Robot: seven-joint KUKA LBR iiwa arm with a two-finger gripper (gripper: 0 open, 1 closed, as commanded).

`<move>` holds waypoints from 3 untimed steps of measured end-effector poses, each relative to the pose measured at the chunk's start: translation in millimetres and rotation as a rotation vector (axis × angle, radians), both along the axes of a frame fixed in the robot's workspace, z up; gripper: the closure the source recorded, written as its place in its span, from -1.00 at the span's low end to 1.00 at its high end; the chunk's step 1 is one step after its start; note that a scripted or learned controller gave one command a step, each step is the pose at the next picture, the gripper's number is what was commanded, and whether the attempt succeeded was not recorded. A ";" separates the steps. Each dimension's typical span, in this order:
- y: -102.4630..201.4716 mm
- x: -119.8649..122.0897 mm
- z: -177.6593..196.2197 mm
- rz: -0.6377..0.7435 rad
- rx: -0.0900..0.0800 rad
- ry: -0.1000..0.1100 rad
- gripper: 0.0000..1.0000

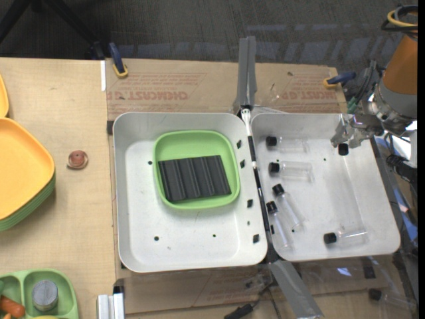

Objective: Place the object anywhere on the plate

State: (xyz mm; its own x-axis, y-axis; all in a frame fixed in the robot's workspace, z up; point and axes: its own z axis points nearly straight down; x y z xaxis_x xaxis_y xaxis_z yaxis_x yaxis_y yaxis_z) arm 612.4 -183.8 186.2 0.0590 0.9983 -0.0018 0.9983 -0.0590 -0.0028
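Camera view is pretty clear on where you stand: basically nothing is on the plate that counts yet. The green plate point(196, 150) sits in the left bin point(133, 238), centre-left of the frame, and what lies on it is a dark ribbed pad point(194, 178), nothing else.

Your objects are all over in the right bin point(378, 234). You've got a handful of clear vials with black caps lying on their sides: one near the top left of that bin point(282, 141), one just below it point(291, 170), a tilted one further down by the divider point(287, 203), another close beside that one against the divider point(275, 219), and one at the lower right point(345, 235). Clear plastic on white, so the outlines are hard to trace exactly.

The gripper point(344, 138) is up at the upper right of the frame, hanging over the top right corner of the right bin. There's a small dark thing right at its tip point(342, 149) that looks like a vial cap, but I honestly can't tell if it's holding a vial or just sitting over one, or how the hand is set.

So my read: pick maybe underway, and the carry across the divider and the drop on the plate are all still ahead of you.
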 end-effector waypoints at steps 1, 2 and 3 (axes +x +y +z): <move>-0.1 0.1 0.1 0.000 0.000 -0.001 -1.00; 69.6 -9.1 17.7 -0.078 0.001 -0.001 -1.00; 122.0 -15.4 21.0 -0.174 0.001 0.001 -1.00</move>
